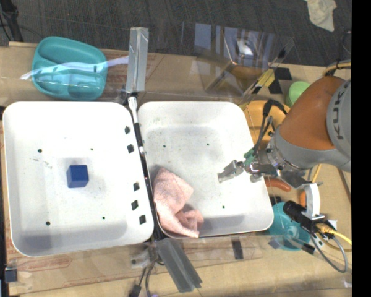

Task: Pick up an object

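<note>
A small blue cube [78, 175] sits in the middle of the left bin [25, 122]. A crumpled pink cloth [174, 201] lies against the front left corner of the right bin [191, 119]. My gripper [229, 172] hangs over the right half of the right bin, reaching in from the right edge. It is to the right of the pink cloth and apart from it, with nothing seen in its grasp. The grey arm with its orange band [309, 113] sits just outside the bin's right rim.
A teal plastic scoop [68, 68] lies behind the left bin. A green ball [298, 91], a yellow item [260, 113] and a teal tool [286, 228] with cables crowd the bench right of the right bin. A clear panel [241, 57] stands behind it.
</note>
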`<action>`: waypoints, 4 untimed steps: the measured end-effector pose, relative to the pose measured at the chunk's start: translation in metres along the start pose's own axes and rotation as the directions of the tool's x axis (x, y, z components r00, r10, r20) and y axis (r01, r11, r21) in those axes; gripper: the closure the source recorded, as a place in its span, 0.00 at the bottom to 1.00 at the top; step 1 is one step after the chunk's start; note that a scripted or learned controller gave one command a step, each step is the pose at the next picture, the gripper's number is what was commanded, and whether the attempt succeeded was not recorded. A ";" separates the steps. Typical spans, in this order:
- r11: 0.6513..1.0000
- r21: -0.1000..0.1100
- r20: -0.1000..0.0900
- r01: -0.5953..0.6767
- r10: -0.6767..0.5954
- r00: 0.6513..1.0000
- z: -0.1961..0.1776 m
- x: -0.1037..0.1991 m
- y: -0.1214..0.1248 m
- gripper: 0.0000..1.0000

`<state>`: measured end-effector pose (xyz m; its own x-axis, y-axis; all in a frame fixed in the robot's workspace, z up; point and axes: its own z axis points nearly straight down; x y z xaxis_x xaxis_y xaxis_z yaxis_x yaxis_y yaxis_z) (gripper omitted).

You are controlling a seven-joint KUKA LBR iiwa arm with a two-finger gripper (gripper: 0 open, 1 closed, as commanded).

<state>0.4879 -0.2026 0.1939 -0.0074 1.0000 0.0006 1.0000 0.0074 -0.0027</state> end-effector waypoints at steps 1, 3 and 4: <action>1.000 0.000 0.000 0.005 -0.005 1.000 0.071 0.055 0.018 0.00; 0.988 -0.007 0.001 0.153 -0.153 0.988 0.089 0.108 0.028 1.00; 0.999 -0.004 0.000 0.048 -0.048 0.999 -0.010 0.195 0.081 1.00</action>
